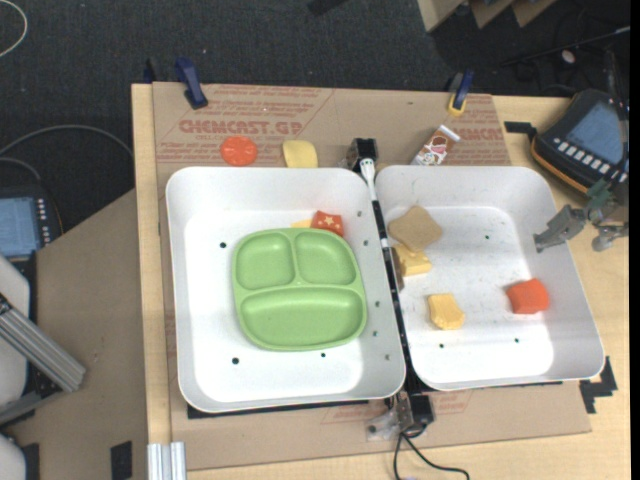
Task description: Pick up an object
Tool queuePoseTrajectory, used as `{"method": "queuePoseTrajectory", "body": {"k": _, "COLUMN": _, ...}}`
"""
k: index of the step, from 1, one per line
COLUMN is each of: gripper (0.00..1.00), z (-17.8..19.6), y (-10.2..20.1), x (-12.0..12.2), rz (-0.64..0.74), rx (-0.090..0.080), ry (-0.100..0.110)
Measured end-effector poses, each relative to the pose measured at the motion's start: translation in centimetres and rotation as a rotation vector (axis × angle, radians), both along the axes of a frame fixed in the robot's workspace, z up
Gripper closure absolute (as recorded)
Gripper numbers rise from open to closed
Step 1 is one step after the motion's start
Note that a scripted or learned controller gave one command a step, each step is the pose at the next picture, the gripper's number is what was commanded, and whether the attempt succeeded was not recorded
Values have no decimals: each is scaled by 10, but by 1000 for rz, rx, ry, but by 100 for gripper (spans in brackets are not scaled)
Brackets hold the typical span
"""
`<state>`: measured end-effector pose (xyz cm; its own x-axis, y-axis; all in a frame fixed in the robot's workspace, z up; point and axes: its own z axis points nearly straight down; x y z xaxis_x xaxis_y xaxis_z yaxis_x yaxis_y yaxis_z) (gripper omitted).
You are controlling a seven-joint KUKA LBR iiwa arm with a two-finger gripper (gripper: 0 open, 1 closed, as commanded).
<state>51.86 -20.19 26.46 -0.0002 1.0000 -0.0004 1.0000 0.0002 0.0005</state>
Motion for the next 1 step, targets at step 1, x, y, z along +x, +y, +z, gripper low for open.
{"method": "queuePoseTrajectory", "body": {"k": 1, "gripper": 0, "z": -140, "y": -22, "x": -5, "rz": -3, "rx": 5, "ry": 14}}
